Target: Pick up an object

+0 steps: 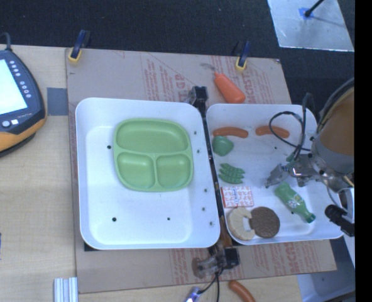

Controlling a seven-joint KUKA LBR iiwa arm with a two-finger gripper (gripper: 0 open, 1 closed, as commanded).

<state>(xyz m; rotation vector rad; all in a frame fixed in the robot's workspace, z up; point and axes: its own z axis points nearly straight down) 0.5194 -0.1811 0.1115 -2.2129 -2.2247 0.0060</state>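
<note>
1. We see a green bottle [294,201] lying tilted in the right bin [261,115], near its right side.
2. The gripper [285,176] sits just above the bottle; we can't tell how it's set.
3. A cookie [265,222] and bagel [239,224] lie near the bin's front edge.
4. The left bin [98,231] holds a green divided plate [153,154].

Both white bins [92,231] look like smooth plastic with a soft sheen. The green divided plate [153,154] in the left bin is matt, smooth plastic. Under the bins lies a printed sheet of brown cardboard [167,74], dull and flat, on a pale wood-grain worktop [22,231]. In the right bin's near edge, the green bottle [294,202] appears glossy plastic, and the brown cookie [264,222] rough and matt.
</note>
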